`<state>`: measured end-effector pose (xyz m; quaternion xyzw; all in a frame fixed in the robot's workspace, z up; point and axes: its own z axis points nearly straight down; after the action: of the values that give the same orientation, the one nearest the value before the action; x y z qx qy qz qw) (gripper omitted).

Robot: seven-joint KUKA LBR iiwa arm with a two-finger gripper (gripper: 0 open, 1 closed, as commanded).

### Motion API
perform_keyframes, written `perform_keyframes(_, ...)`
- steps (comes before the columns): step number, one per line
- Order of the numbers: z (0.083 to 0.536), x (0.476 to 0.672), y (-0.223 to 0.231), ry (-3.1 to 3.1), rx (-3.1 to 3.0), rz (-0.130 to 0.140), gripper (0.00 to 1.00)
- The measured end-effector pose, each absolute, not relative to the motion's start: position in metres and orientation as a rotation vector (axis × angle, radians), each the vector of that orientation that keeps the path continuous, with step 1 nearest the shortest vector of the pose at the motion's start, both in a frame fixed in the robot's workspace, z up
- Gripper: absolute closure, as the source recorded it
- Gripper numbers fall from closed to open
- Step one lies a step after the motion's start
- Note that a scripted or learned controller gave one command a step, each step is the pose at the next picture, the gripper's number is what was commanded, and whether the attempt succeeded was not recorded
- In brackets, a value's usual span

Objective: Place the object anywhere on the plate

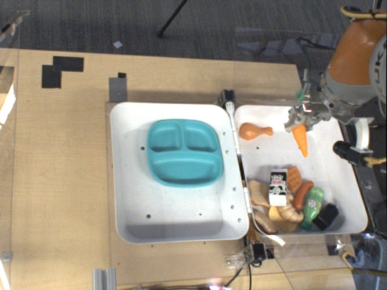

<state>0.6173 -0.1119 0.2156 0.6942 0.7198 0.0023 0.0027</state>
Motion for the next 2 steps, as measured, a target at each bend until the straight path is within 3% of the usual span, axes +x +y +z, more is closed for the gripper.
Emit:
perform_keyframes(1, 0.211, 0.649, -0.053, 2.091, 2.342, 0.008, 1.00)
perform_keyframes(2, 0.213, 0.670, 0.036, 2.058, 2.374, 0.009, 1.00)
